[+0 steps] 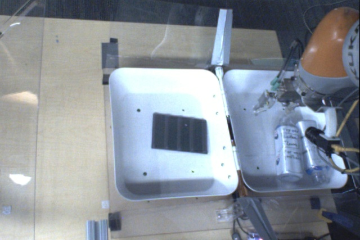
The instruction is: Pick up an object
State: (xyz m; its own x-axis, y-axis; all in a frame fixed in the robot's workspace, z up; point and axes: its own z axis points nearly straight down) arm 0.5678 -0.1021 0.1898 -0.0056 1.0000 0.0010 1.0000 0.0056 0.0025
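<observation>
A clear plastic bottle with a printed label lies in the right bin, near that bin's front right corner. My gripper hangs over the back of the right bin, up and to the left of the bottle, apart from it. Nothing shows held in the gripper. A dark ribbed rectangular pad lies flat in the middle of the left bin.
The arm with its orange band comes in over the right bin's back right corner. A metal divider post stands behind where the two bins meet. Clear panels stand on the bench to the left and behind the bins.
</observation>
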